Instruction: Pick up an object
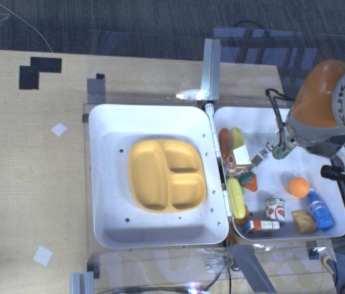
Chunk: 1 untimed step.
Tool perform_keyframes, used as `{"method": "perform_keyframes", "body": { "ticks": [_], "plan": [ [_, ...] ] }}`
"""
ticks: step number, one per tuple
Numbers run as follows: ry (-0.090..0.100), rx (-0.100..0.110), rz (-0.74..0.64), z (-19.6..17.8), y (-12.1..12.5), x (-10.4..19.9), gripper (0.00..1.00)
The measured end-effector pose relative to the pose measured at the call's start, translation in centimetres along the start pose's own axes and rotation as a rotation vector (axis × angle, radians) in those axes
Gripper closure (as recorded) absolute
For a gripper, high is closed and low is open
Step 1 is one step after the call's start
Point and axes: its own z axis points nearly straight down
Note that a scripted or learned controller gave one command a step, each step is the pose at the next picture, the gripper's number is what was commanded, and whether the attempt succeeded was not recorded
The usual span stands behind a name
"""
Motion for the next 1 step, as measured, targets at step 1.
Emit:
{"method": "perform_keyframes", "body": {
  "ticks": [1],
  "plan": [
    [-0.012, -0.01, -0.003, -1.52, 0.37, -0.28, 1.0]
  ]
}}
